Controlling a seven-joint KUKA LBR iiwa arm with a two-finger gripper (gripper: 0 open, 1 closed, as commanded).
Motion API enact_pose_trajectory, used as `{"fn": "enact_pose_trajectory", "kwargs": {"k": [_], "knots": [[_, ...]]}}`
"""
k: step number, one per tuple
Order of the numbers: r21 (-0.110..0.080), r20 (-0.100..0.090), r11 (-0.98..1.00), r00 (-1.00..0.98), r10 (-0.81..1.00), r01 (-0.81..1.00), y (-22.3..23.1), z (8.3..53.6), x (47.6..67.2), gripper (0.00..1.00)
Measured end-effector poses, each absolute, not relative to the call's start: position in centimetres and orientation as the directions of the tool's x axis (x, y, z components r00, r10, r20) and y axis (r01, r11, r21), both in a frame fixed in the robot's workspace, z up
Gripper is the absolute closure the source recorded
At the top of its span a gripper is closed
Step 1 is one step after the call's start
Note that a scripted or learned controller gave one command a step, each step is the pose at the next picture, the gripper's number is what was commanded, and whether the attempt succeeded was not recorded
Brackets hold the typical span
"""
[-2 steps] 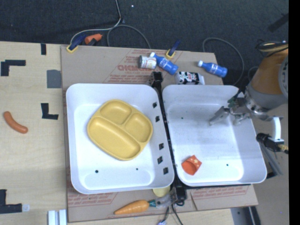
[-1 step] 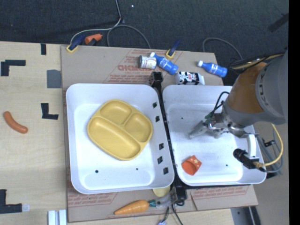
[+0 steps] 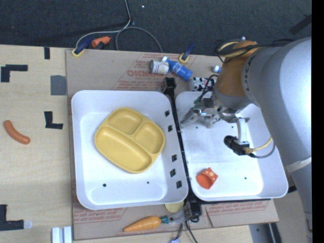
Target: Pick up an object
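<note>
While the gripper point(image 3: 198, 114) hovers low at the right bin's point(image 3: 253, 189) far left corner, fingers' state unclear, orange block point(image 3: 206, 178) lies well apart, nearer the front.

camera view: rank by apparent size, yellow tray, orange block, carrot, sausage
1. yellow tray, by far the largest.
2. carrot, below the bins.
3. sausage and orange block: too close to rank; the sausage is longer, the block wider.
</note>
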State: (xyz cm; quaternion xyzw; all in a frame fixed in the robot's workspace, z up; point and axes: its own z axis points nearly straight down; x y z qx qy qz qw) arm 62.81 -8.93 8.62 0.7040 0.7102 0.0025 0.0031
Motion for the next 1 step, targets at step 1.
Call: {"fn": "enact_pose_trajectory", "kwargs": {"k": [1], "knots": [[0.002,0.000,0.003,-0.003,1.000,1.000,-9.44,8.55,65.82,0.00]]}}
